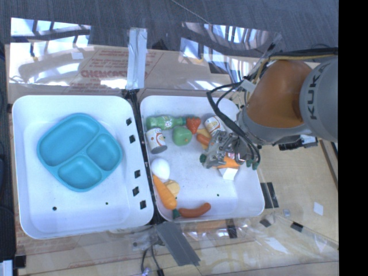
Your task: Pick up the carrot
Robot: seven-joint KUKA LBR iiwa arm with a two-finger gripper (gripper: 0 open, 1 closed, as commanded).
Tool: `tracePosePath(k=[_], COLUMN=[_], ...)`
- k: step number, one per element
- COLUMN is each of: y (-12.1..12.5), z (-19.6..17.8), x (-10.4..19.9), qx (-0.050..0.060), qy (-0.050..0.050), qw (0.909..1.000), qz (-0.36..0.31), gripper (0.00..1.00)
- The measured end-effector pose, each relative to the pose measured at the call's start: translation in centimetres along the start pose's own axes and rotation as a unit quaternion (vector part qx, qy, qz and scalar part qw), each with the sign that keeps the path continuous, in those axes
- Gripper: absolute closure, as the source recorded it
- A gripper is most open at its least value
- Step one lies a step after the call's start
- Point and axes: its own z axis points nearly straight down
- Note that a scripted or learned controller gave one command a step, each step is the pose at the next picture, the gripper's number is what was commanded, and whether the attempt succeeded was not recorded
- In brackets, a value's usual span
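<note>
The carrot is a stubby orange piece lying at a slant against the left wall of the right bin, near the front. My gripper hangs low over the right half of that bin, well to the right of the carrot and farther back. An orange piece and a small white block lie right beside the gripper. The wrist hides what is directly under it.
The right bin also holds a white egg, a small can, a green apple, a green packet, a red piece, a jar and a reddish sausage. A blue divided plate lies in the left bin.
</note>
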Motion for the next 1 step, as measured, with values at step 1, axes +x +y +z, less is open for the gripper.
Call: tracePosePath(k=[1], y=[6.87], z=[-3.19], x=[-2.01], qx=[-0.002], qy=[0.000], qw=[0.9995], qz=[-0.032], gripper=[1.00])
